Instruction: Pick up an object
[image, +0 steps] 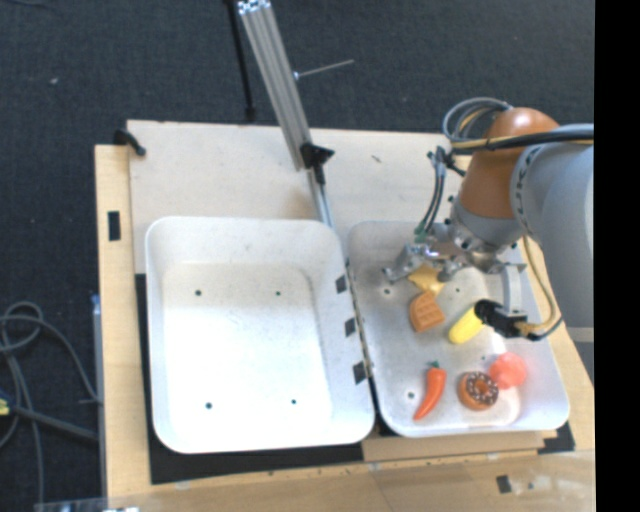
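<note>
My gripper (428, 262) hangs low over the upper part of the right bin (375, 300), under the grey arm with the orange band (500, 170). A small tan piece (425, 280) lies right beneath it, partly covered. Just below sits an orange waffle-like block (426, 314), with a yellow piece (465, 326) to its right. Near the bin's front lie an orange carrot (431, 392), a brown donut (479, 390) and a pink-red piece (509, 370).
The left bin (250, 335) stands beside the right one, their walls touching. A slanted metal rail (285, 90) rises from behind the bins. Cables (525, 305) loop off the wrist over the right bin's right side.
</note>
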